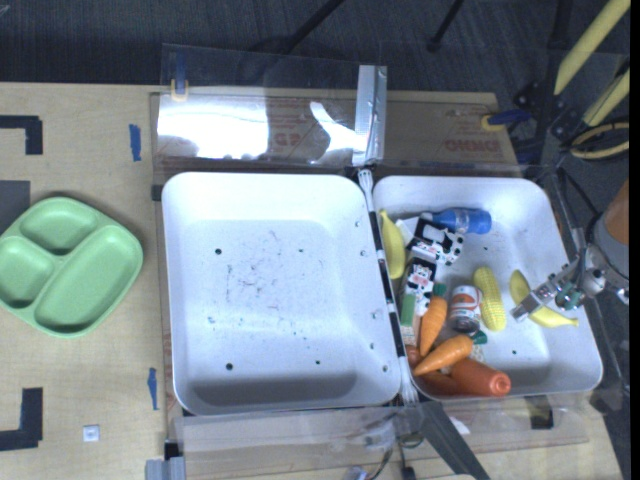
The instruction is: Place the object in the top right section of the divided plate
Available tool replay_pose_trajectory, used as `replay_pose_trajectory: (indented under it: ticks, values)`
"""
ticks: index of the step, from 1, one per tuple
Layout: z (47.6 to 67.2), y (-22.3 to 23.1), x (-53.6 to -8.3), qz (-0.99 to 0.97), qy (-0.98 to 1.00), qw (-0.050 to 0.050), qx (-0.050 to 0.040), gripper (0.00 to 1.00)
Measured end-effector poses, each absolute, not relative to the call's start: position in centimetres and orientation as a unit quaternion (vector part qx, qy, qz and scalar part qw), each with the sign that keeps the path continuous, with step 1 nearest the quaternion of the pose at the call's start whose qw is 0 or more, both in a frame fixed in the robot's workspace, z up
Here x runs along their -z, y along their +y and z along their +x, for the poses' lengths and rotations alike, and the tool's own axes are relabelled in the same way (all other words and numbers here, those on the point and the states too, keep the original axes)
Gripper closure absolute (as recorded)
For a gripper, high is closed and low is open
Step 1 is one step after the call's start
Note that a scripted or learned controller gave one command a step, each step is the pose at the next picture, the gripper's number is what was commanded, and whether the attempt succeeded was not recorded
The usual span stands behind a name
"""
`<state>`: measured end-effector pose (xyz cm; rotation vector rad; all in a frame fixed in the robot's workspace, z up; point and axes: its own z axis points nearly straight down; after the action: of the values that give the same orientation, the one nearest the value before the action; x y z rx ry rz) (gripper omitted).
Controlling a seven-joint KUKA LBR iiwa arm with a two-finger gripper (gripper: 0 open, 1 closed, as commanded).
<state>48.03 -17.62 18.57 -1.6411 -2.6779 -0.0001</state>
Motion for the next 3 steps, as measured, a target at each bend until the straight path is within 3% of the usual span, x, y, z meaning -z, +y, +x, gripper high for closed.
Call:
replay_pose_trajectory:
  ticks: [1,2,3]
  values:
    - [48.2,-18.4,-21.1,-0.549,-0.836,0.000,-0.0005,1.00]
    - [48.2,-13.3,-29.3,-0.695,-0.719,0.000,-0.0014,1.00]
    - [48.2,-13.5,-38.3,-0.600,-0.800,-0.001,-0.0012,1.00]
